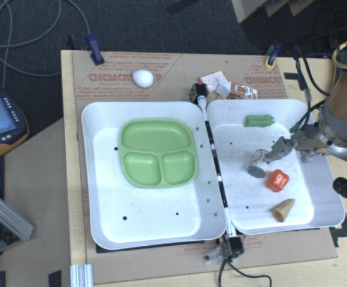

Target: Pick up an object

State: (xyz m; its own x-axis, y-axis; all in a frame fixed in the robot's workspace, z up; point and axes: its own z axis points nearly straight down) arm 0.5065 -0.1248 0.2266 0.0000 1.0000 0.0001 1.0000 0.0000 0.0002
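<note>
The right bin [317,211] holds a green oblong piece [259,121] near its far edge, a small grey piece [256,171] with a pale ring beside it, a red pepper-like toy [277,180] and a tan cone [283,208] toward the front. My gripper [276,152] reaches in from the right and hovers over the middle of this bin, its grey fingers pointing left toward the grey piece, just above and right of it. Nothing shows between the fingers. The red toy lies just in front of the gripper.
The left bin [102,202] holds a green three-compartment plate [158,152]. A white egg-shaped object [142,78] and some crumpled wrappers [224,87] lie on the cardboard behind the bins. Blue clamps hold the board's far corners.
</note>
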